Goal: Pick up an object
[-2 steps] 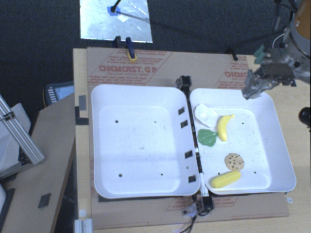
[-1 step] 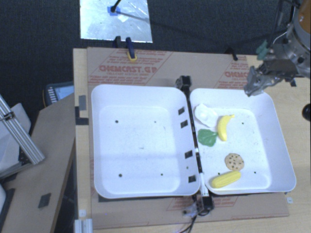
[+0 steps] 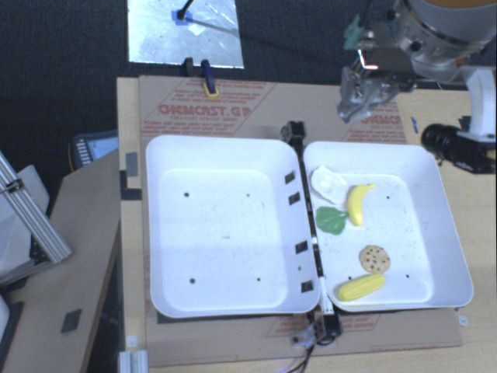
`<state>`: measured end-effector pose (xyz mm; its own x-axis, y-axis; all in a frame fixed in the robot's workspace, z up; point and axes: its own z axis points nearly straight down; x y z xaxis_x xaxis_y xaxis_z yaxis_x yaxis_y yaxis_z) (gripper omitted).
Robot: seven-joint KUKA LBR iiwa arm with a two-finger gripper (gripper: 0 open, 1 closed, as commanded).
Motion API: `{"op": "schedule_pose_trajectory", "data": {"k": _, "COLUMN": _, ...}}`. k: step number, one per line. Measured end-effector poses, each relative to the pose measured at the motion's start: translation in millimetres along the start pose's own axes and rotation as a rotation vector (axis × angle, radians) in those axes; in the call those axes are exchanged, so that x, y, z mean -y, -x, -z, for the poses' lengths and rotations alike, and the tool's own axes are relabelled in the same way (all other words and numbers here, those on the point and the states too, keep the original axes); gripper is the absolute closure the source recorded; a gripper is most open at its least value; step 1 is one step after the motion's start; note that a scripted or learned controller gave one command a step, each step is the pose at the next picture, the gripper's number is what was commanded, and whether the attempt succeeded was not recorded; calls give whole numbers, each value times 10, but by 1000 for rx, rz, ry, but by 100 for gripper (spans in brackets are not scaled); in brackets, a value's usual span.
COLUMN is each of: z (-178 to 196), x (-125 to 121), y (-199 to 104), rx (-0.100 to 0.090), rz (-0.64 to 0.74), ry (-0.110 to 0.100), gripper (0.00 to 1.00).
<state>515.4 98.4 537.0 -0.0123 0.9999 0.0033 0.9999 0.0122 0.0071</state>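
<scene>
A brown bench top (image 3: 233,103) printed with red lettering carries two shallow white bins side by side, with dark floor behind it and a shiny metal sheet (image 3: 185,20) lying beyond the far edge. The left bin (image 3: 167,158) has only small dark specks on its floor. The right bin (image 3: 450,231) holds five things: a white lump (image 3: 328,182) near its far left corner, a banana (image 3: 357,202) just beside it, a green leaf-shaped piece (image 3: 331,221) against the left wall, a round cookie (image 3: 374,259) nearer the front, and a yellow corn cob (image 3: 360,287) at the front. The gripper (image 3: 359,103) hangs above the bench behind the right bin, nothing in it; I cannot tell how its fingers stand.
</scene>
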Motion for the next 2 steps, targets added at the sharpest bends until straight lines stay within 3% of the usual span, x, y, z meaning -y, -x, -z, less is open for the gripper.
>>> {"op": "schedule_pose_trajectory", "data": {"k": 1, "z": -731, "x": -79, "y": -752, "rx": 3, "rz": -1, "ry": -13, "gripper": 100}}
{"op": "schedule_pose_trajectory", "data": {"k": 2, "z": -194, "x": -390, "y": -1285, "rx": -1, "rz": -4, "ry": 1, "gripper": 100}}
